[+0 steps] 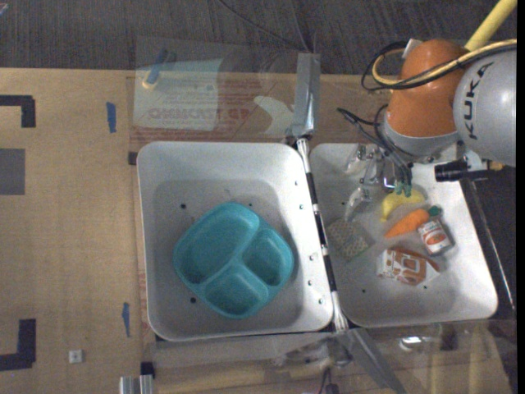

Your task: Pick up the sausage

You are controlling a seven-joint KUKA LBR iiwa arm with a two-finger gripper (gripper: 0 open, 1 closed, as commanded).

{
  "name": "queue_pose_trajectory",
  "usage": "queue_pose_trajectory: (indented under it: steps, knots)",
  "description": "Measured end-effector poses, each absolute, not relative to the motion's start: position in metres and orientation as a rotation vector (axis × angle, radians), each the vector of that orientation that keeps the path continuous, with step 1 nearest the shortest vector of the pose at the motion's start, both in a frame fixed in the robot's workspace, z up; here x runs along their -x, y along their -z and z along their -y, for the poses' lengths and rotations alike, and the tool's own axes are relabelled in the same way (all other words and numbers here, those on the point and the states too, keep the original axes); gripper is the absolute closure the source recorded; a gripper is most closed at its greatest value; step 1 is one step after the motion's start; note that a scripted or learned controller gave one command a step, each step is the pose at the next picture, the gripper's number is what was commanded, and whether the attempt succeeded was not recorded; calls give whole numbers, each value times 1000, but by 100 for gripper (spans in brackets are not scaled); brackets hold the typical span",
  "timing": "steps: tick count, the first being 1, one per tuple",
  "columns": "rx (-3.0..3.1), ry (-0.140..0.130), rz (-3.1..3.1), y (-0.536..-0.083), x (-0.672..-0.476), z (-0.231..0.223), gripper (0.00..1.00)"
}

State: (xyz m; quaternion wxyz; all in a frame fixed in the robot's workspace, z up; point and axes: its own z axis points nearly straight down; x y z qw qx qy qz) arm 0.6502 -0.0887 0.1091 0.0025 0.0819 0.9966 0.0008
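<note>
My gripper (365,194) hangs over the upper left part of the right bin (476,302), below the arm's orange band. Nothing shows in its grasp. Just to its right lie a yellow toy food piece (404,203) and an orange carrot (408,222). A small red-and-white can (435,237) lies beside the carrot's tip. Below them rests a brown-and-white piece (405,267), which may be the sausage; I cannot tell for sure. A grey textured pad (347,238) lies just below the gripper.
The left bin (156,179) holds a teal divided plate (234,258). A raised divider (316,228) separates the two bins. Cables loop above the arm at the back right. The lower part of the right bin has free floor.
</note>
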Motion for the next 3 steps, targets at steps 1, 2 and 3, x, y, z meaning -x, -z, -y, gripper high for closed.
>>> queue_pose_trajectory:
  steps: [1,2,3]
  knots:
    - [-261,-4,-3126,-88,-660,115,0]
    - [-268,-8,-3111,-102,-663,116,100]
    - [-269,-8,-3115,-101,-662,116,0]
